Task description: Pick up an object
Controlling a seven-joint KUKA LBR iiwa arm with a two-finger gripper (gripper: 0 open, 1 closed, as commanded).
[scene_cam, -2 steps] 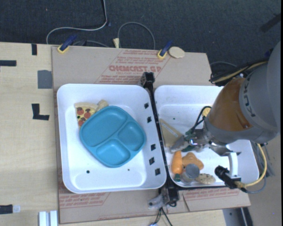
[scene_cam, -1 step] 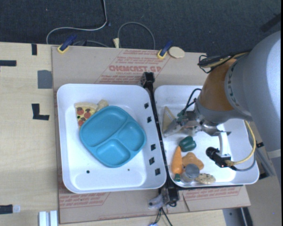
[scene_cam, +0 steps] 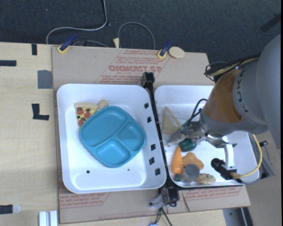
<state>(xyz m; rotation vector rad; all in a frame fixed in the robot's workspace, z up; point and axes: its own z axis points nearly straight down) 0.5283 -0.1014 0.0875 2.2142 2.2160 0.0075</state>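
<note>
Gripper (scene_cam: 187, 136) low in right white bin (scene_cam: 236, 102), beside tan wedge-shaped piece (scene_cam: 170, 120); finger state unreadable. Orange carrot-shaped toy (scene_cam: 178, 160) and grey-capped lump (scene_cam: 192, 171) crowd close: risk of nudging neighbours, glancing grasp.

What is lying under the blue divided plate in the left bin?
A pizza slice sticks out from under the blue divided plate at its upper left edge. The rest of the slice is covered by the plate.
</note>
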